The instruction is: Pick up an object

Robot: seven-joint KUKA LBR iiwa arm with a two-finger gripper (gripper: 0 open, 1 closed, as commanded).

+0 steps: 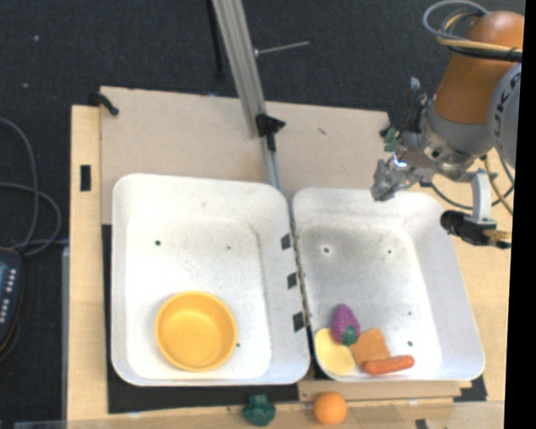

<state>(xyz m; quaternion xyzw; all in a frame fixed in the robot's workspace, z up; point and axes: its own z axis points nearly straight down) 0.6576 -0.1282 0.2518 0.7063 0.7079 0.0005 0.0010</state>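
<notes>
We see the worktop [83,244] carrying two white bins side by side. The left bin [200,223] holds a yellow bowl [196,330] near its front. The right bin [427,262] has a small cluster in its front left corner: a pale yellow piece [332,354], a purple toy [344,322], an orange-brown piece [370,344] and a red-orange carrot-like piece [390,365], all touching or nearly so. The arm's end effector [391,182] hangs over the right bin's far rim, well apart from the cluster; it looks empty, though we cannot tell its opening. On the worktop's front edge lie an orange ball [329,408] and a green piece [259,410].
</notes>
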